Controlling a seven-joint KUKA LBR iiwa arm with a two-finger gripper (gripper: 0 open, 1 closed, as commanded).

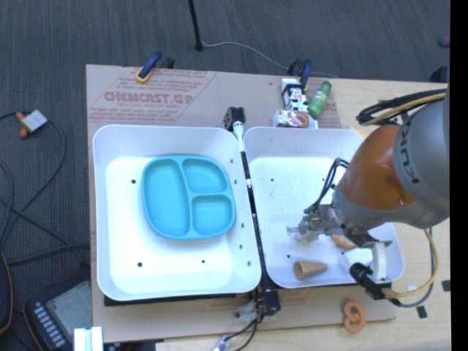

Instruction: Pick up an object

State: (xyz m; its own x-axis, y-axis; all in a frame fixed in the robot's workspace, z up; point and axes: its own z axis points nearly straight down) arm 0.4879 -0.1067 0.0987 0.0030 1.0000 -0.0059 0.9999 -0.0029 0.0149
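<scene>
Robotics lab: plywood bench (146, 97) on grey carpet (58, 28), two white bins (248, 196) clamped side by side, loose cables (219, 46), industrial arm (409, 167) at bench's right edge.

**Arm bent low over the right bin**

The grey arm (428, 159) reaches in from the right, its orange band (373, 170) bulging just above the wrist. The wrist tips downward toward the floor of the right bin (292, 189), and the gripper (311, 227) sits low near that bin's front half. Black cables loop along the arm's upper side and hang below the wrist.
</scene>
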